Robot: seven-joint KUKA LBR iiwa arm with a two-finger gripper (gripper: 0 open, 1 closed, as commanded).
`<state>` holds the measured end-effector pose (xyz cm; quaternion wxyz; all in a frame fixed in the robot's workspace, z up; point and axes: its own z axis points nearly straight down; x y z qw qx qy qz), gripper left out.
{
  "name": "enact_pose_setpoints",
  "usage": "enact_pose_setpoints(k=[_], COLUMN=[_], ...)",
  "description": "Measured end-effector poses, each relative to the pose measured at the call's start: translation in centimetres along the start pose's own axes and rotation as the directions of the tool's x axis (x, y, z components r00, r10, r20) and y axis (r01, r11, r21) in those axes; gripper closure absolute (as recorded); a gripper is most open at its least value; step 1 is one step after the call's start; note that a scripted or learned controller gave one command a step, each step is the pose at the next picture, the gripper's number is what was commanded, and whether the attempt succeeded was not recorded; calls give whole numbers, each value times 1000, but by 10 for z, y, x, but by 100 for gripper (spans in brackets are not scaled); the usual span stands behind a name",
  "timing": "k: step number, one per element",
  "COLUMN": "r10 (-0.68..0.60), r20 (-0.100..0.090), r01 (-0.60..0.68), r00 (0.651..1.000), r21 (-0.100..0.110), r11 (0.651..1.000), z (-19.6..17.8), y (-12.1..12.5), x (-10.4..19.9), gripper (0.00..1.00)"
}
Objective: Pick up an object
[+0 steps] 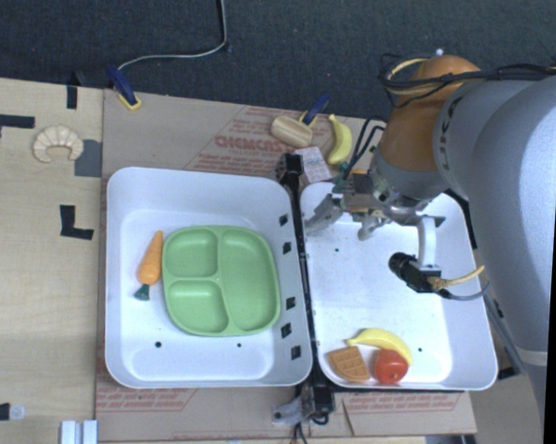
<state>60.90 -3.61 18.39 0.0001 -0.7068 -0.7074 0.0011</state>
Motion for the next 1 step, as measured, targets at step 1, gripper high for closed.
enact_pose_setpoints(k=[1], r10=[0], r20=[0], r01=[0], r00=[1000], r21=[0], r11=[1000], z=[0], y=[0], x=[0], gripper=[0])
